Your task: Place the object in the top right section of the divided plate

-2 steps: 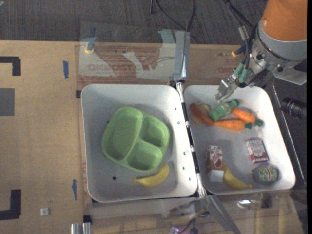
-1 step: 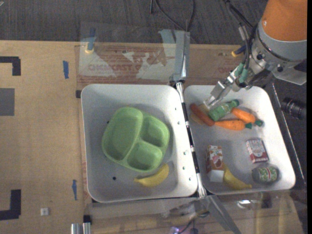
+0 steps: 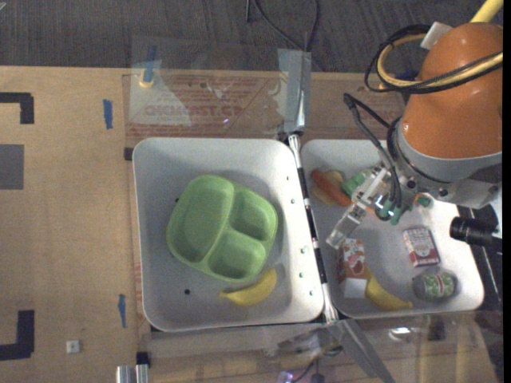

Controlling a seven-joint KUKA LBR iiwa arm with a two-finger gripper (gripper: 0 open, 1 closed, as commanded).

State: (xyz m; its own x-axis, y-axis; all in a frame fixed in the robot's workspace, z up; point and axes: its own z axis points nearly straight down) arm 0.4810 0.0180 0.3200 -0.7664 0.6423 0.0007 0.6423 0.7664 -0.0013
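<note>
1. The end effector [image 3: 351,223] is seen over the right bin [image 3: 471,290], reaching in from 3 o'clock beneath the orange band of the arm [image 3: 457,94].
2. Its pale fingers are angled down toward 7 o'clock; whether they are spread or closed cannot be told, and nothing is seen gripped between them.
3. Just below the fingertips, a red and white carton [image 3: 352,260] is seen; contact cannot be confirmed.
4. An orange carrot-like piece [image 3: 326,185] with a green end is seen at 10 o'clock of the end effector, in the same bin.
5. A yellow banana-shaped piece [image 3: 386,294], a small red and white box [image 3: 420,246] and a round grey-green object [image 3: 433,285] are spread along the bin's 5 o'clock area.
6. In the left bin [image 3: 160,174], the green divided plate [image 3: 223,227] is seen near the middle, tilted slightly.
7. A second yellow banana [image 3: 250,288] is lying just beside the plate at its 5 o'clock edge, outside the sections.
8. The wooden tabletop [image 3: 64,214] is marked with black corner marks and blue tape; a clear sheet is seen at 12 o'clock and dark carpet beyond.
</note>
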